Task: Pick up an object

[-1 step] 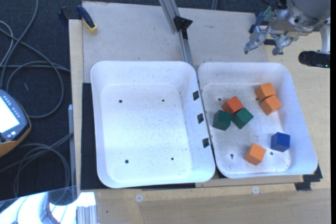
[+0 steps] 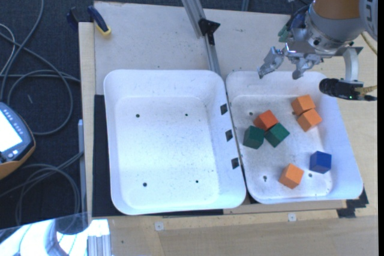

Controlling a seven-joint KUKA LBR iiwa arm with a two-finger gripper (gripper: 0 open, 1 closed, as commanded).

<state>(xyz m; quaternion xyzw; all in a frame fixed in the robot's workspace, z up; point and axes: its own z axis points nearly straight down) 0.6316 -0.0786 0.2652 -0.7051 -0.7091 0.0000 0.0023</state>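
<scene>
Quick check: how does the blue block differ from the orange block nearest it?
The blue block is blue; the orange block is orange. Blue sits nearer the right bin's right wall; orange sits further left and closer to the front rim. Both are similar-sized cubes, lying free, apart.

Four orange blocks [image 2: 265,119], two green blocks [image 2: 277,134], one blue block [image 2: 320,162]; two white bins [image 2: 120,87], all seven blocks in the right one.

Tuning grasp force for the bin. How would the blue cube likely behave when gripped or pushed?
The blue cube looks rigid with flat faces, so it would probably slide, not roll. Small, so likely light. It sits apart from its neighbours, leaving finger room.
</scene>
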